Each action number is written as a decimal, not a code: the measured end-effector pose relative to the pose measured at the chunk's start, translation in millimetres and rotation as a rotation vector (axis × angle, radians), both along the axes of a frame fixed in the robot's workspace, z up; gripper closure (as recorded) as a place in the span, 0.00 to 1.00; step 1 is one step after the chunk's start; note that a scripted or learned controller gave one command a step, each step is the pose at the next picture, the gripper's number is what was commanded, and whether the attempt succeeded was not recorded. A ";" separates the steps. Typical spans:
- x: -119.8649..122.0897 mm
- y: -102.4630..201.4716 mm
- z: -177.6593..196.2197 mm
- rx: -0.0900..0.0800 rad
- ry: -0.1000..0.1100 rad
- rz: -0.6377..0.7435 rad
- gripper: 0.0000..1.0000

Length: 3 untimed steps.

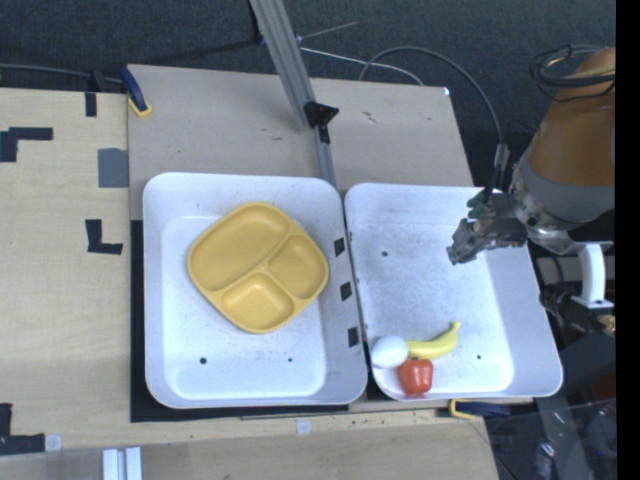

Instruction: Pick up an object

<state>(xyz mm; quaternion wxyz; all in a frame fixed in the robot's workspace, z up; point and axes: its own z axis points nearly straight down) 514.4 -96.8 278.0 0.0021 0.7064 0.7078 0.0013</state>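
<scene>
- Tabletop (pixel 60 298): pale wood-grain surface, far left, with several dark tape marks stuck to it.
- Clamp (pixel 135 92): blue and yellow, at the upper left corner of the tan board (pixel 220 118) that lies behind the bins.
- Left bin (pixel 160 298): shallow, white, rounded corners, speckled floor.
- Divided plate (pixel 258 266): yellow, three compartments, lying flat in the upper middle of the left bin, turned at a slant to the bin's walls.
- Metal rail (pixel 285 48): grey, running from the top edge down to a black bracket (pixel 320 114) above the seam between the two bins.
- Right bin (pixel 420 268): shallow, white, touching the left bin along its side wall.
- White egg-shaped object (pixel 389 351): front left corner of the right bin, touching the items beside it.
- Red object (pixel 416 375): possibly a pepper or strawberry; against the front wall, just beside the white one.
- Banana (pixel 436 343): small, yellow, curved, lying just above the red object.
- Tool (pixel 466 243): dark, over the upper right part of the right bin, well apart from the three items in the corner; nothing seen in its grip; how far it is open cannot be told.
- Arm (pixel 575 138): grey with an orange band, reaching in from the right.
</scene>
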 end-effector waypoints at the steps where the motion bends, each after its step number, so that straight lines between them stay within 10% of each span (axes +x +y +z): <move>1: 4.4 58.5 -3.4 0.002 0.006 0.005 1.00; 3: 29.0 164.8 -29.5 0.001 0.006 0.005 1.00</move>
